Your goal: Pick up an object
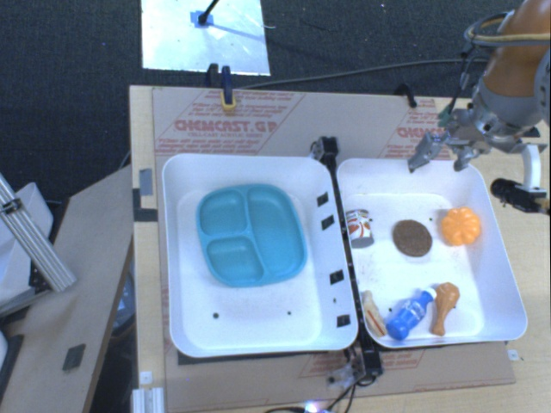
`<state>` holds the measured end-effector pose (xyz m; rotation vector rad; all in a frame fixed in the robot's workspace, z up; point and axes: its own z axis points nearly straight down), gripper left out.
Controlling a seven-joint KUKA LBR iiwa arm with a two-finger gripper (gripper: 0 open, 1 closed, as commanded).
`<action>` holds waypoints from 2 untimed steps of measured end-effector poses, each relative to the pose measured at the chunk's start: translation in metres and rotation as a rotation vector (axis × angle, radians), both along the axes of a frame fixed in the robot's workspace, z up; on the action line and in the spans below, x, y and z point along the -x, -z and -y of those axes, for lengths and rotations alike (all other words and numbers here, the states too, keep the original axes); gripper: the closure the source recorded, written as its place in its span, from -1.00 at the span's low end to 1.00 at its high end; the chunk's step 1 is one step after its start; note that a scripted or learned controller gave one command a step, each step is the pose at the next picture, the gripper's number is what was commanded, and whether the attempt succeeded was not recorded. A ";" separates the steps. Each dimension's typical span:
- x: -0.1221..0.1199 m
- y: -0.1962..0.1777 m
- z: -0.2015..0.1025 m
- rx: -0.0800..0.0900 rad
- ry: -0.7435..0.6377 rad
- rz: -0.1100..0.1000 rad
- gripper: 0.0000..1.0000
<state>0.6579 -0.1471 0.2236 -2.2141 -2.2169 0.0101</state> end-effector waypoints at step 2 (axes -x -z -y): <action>-0.006 0.035 -0.006 0.002 -0.005 0.010 -1.00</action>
